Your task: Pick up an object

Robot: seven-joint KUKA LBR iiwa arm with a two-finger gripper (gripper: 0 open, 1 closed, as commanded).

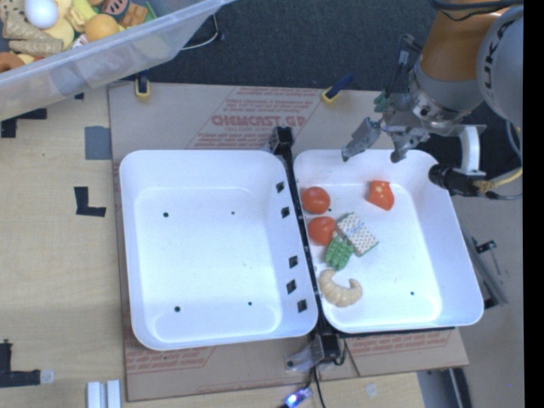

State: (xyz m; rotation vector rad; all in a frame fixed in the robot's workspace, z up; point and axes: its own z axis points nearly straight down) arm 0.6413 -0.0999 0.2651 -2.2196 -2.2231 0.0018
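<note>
The right bin (442,253) holds two red tomato-like pieces (315,199) (321,229), a red strawberry-like piece (381,195), a checkered block (358,234), a green leafy piece (337,252) and a tan croissant (341,291). My gripper (376,148) hangs above the far edge of the right bin, open, with nothing between its fingers. It is above and slightly behind the strawberry piece.
The left bin (204,245) sits beside the right one, with a black divider clip strip (291,228) between them. A clear tub (93,24) of toy food stands at the back left. Brown cardboard (238,117) lies under both bins.
</note>
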